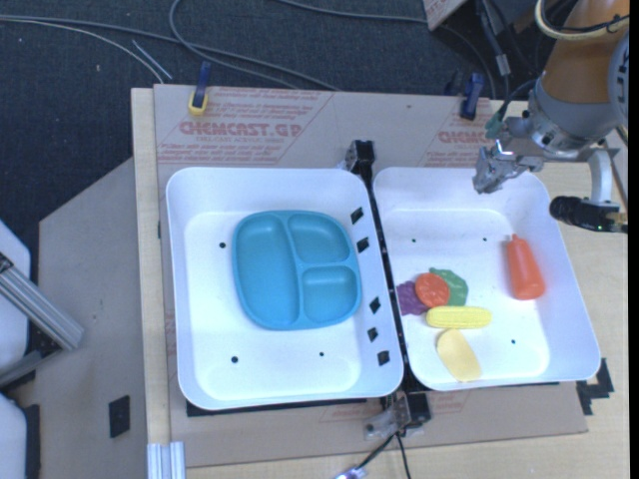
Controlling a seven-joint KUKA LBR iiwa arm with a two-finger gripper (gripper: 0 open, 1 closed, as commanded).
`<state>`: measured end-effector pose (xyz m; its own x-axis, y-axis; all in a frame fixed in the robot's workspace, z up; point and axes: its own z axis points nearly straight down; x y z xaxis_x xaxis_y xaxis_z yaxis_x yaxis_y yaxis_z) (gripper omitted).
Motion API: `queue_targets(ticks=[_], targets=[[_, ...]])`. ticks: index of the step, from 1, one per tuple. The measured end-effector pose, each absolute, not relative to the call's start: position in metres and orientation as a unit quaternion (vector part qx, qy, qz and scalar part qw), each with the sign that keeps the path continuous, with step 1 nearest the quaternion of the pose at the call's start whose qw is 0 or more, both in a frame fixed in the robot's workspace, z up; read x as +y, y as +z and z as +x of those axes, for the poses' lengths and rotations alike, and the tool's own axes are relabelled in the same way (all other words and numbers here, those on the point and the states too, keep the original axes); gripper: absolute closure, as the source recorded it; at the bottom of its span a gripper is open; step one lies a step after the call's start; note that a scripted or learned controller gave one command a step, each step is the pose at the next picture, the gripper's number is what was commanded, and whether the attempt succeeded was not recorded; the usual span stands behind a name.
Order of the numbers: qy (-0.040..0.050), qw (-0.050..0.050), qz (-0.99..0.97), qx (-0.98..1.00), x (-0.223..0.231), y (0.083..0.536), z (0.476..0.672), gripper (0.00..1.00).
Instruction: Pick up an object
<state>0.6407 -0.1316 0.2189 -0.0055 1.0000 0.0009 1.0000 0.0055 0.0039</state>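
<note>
End effector (494,173) over right bin (569,267) rim; grip state unclear, too small/blurred.

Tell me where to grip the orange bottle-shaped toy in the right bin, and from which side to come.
Probably best gripped across the middle of its body. The orange bottle toy lies flat in the right bin, its narrow neck pointing toward the bin's far edge, well apart from the cluster of toy food. Come straight down from above with the gripper, fingers spanning its short width.
</note>
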Motion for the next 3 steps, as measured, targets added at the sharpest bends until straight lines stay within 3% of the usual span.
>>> queue_targets(ticks=[3], targets=[[-0.0001, -0.002, 0.705, 0.709, 0.036, 0.22, 0.634, 1.0]])
